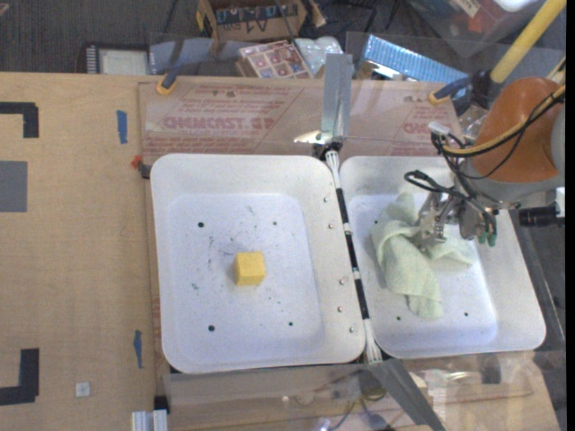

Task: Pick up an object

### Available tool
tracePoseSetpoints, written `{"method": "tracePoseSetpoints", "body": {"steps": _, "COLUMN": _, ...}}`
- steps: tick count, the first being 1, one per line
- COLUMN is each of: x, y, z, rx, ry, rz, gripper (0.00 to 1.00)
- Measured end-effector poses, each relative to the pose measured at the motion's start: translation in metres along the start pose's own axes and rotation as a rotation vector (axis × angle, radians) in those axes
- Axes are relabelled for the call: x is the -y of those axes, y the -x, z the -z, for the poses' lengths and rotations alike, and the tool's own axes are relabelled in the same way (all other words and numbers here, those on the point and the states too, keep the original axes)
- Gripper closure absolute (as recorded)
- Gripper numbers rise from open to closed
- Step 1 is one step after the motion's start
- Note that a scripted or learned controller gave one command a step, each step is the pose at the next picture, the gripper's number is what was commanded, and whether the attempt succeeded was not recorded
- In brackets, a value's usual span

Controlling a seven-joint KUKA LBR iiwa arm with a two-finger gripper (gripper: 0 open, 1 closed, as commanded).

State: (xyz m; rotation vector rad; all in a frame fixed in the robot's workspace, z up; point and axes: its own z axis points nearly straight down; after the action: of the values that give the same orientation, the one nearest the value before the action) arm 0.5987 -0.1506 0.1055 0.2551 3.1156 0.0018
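The pale green cloth (pixel 411 260) lies crumpled in the right bin (pixel 517 326). The gripper (pixel 433 229) presses into its upper folds. Finger spacing cannot be determined.

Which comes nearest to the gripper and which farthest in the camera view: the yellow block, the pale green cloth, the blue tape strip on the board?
1. Pale green cloth, right bin, under the gripper.
2. Yellow block, left bin.
3. Blue tape strip, far left on the board.
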Motion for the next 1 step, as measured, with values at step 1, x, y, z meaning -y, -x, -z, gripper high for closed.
{"method": "tracePoseSetpoints", "body": {"steps": 1, "x": 0.0246, "y": -0.0421, "z": -0.0145, "rx": -0.001, "ry": -0.001, "rz": -0.007, "gripper": 1.00}}
